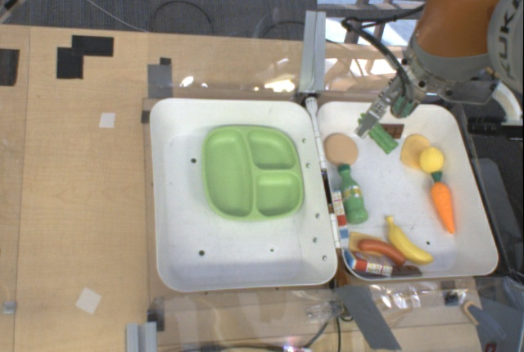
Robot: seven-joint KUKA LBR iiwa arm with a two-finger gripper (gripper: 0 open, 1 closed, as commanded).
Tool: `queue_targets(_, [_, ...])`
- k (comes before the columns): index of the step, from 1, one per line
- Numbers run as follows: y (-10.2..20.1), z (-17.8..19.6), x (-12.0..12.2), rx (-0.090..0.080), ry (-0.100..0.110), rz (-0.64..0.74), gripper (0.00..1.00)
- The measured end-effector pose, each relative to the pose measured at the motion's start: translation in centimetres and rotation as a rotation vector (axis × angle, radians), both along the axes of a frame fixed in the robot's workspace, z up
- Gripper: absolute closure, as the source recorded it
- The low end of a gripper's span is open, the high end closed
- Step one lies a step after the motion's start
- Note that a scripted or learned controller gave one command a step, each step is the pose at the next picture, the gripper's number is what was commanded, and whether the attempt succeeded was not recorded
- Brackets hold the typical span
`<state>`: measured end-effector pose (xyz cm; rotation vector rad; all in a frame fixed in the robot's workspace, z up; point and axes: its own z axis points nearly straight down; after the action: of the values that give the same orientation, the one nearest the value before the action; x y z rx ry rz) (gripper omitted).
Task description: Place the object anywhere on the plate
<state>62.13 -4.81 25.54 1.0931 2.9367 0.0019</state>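
A green divided plate lies in the middle of the left bin. My gripper hangs over the back of the right bin, far from the plate. A small green block sits right beside the gripper's tip, and whether it is gripped or lying in the bin is unclear. Just below the gripper lies a tan round piece. A green bottle lies in front of that, near the divider.
The right bin also holds a lemon against an orange wedge, a carrot, a banana, a red sausage and a small packet. A raised rim separates the bins.
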Motion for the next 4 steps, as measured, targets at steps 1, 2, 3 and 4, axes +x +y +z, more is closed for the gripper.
queue_targets(1, [6.3,-2.3,-1.5,0.003,0.001,0.082,1.0])
queue_targets(2, [14.3,-3.7,2.7,0.002,0.0,0.285,1.0])
queue_targets(3, [13.2,1.3,-2.6,-0.001,-0.003,0.521,1.0])
queue_targets(4, [17.8,-5.3,-0.5,-0.001,0.002,0.774,1.0])
